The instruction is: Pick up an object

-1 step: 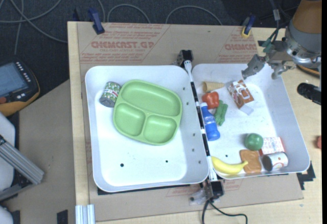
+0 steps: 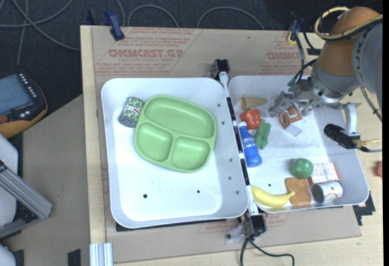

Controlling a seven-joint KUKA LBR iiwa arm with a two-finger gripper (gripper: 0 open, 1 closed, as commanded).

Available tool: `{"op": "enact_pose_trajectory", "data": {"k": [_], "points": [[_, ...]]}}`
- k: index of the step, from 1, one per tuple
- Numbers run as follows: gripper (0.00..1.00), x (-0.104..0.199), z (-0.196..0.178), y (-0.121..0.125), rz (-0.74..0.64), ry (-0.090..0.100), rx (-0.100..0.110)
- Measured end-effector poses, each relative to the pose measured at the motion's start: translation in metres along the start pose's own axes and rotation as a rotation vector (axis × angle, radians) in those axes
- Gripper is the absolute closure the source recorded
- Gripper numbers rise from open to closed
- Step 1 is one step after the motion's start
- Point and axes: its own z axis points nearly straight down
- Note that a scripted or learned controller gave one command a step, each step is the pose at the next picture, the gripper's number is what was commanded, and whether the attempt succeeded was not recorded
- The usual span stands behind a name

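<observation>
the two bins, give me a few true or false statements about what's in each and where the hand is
1. The green divided plate lies in the left bin. True.
2. The banana lies in the left bin beside the plate. False: it lies in the right bin, near that bin's front left corner.
3. The hand is over the right bin, near its back. True.
4. The blue bottle lies along the right bin's left wall. True.
5. The green ball sits on the divided plate. False: it is in the right bin, just behind the items at its front.
6. The patterned can stands in the middle of the plate. False: it lies off the plate, at its back left edge.
</observation>
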Motion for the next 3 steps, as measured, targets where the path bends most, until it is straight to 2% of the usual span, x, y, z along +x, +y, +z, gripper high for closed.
{"op": "enact_pose_trajectory", "data": {"k": [1, 2, 3], "points": [[1.0, 0.0, -0.012, 0.002, 0.0, -0.001, -0.005], [1.0, 0.077, -0.095, 0.033, -0.003, 0.0, -0.006], [1.0, 0.122, -0.13, 0.0, -0.003, 0.001, -0.002]]}}
